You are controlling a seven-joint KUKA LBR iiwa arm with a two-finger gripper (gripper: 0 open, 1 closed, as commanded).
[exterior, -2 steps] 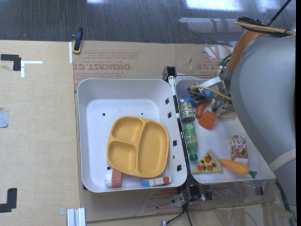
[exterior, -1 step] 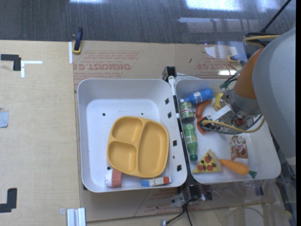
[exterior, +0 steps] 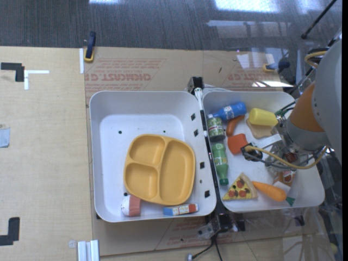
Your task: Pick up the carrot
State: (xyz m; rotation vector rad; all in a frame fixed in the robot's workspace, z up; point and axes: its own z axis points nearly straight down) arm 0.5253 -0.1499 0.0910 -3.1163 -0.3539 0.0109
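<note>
Carrot (exterior: 271,191) lies on the right bin (exterior: 312,197) floor near its front rim, just right of the pizza slice (exterior: 240,188), tip pointing left. My arm (exterior: 318,105) comes in over the right rim, wrist angled down-left, pincer (exterior: 283,165) low just above the carrot; can't tell its opening, cables cover it. Green bottle (exterior: 218,157) lines the left wall, bare floor right of the carrot.

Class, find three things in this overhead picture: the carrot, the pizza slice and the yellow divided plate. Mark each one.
carrot (exterior: 269,191), camera view, middle of its orange body.
pizza slice (exterior: 241,189), camera view, centre of the topping.
yellow divided plate (exterior: 176,170), camera view, floor of its large compartment.
</note>
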